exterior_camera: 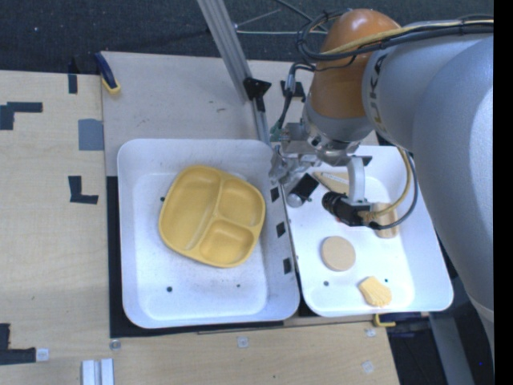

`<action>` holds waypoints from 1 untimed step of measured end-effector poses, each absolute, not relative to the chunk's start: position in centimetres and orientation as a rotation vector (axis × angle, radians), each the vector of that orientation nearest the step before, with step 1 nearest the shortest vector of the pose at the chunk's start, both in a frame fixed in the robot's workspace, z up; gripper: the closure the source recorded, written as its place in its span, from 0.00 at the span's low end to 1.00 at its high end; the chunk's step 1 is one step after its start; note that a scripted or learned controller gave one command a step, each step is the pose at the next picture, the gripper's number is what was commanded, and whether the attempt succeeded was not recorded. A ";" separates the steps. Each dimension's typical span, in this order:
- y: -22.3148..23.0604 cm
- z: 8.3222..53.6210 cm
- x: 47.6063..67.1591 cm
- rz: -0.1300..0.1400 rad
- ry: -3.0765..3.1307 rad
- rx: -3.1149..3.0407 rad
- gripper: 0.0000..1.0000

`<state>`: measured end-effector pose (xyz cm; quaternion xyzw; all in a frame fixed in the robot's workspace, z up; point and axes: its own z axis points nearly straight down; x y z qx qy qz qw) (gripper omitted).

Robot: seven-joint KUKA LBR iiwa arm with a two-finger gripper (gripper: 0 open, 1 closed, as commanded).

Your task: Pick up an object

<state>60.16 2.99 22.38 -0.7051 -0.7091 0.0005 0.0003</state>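
Bright, even light; soft focus.

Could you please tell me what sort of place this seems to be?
Probably a robotics lab bench for picking trials: a grey arm reaches over two white bins holding a yellow plate and a tan disc, and tape marks dot the bench.

Peeking out half-covered just right of the gripper (pixel 293 184): a pale tan piece (pixel 333 180), shape impossible to tell. Hiding further right behind robot hardware, another tan object (pixel 387 224). Vanishing beneath the arm (pixel 449 135), the right bin (pixel 410 265) far wall. Running off the right edge beyond that.
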 end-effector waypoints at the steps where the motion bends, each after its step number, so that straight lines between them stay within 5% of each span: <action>1: 8.1 23.4 62.1 -0.003 -2.229 -2.213 1.00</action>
